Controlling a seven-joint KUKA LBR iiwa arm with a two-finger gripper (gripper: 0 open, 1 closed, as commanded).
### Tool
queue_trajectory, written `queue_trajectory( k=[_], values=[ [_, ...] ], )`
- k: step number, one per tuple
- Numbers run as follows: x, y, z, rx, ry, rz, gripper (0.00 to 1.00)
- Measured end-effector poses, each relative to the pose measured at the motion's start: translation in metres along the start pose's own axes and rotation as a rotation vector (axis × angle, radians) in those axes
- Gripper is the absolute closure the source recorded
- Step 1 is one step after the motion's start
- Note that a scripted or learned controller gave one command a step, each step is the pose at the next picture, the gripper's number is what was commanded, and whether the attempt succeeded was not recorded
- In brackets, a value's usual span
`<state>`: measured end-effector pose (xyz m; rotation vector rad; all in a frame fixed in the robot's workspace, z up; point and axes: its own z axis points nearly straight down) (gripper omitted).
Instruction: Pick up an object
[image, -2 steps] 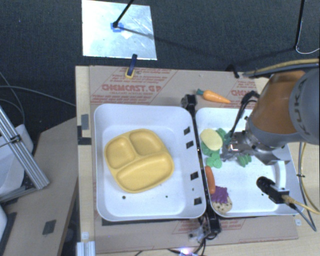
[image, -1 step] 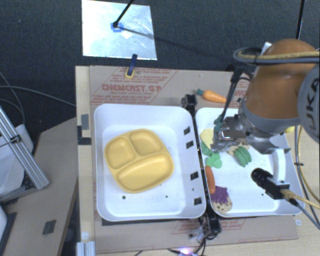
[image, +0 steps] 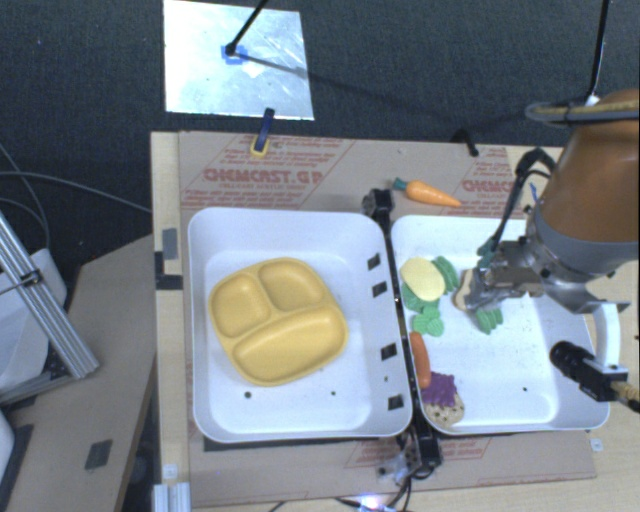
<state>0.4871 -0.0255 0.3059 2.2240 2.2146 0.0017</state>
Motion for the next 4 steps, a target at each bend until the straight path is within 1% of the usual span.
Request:
queue_trajectory(
  k=[1, 2, 3, 4],
  values=[
    [0.033, 0.009, 0.058, 0.007, 0.002, -0.010, 1.00],
    [0.082, 0.000, -0.042, -0.009, 0.006, -0.015, 1.00],
    [0.138, 0.000, -0.131, -0.009, 0.006, -0.015, 1.00],
    [0.194, 0.017, -0.083, 0.005, 0.002, -0.013, 1.00]
  ],
)
